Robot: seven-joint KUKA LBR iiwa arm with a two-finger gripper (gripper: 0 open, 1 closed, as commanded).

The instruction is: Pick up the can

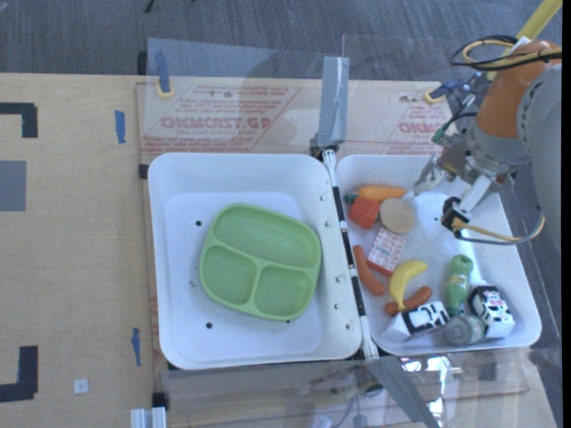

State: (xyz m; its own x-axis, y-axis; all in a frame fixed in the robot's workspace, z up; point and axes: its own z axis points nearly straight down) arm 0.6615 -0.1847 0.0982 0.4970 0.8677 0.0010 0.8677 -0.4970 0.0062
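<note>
Broadly, the wooden bench (71, 266) carries two shallow white bins side by side. The left white bin (169, 328) holds a light green plastic tray with three compartments (259, 261), lying flat near its middle. The right white bin (526, 315) holds a scatter of small things.

The grey arm with its orange band (513, 101) reaches in from the right and hangs over the far part of the right bin. Its two-finger gripper (446, 190) sits above bare bin floor, near the tan disc, with the fingers spread apart and nothing between them.

Among the small things, an orange carrot-shaped toy (382, 192) lies at the far side, touching a red pepper-like piece (364, 213) and a round tan disc (398, 215). Below them lies a small red-and-white checked packet (385, 249), then a yellow banana (407, 279) and a long orange-red sausage shape (368, 271). A green plastic bottle (458, 283) stands nearer the right wall.

The small grey metal can (462, 330) lies at the near edge of the right bin, between a black-and-white carton (426, 317) and a black-and-white spotted box (492, 308), well apart from the gripper.
</note>
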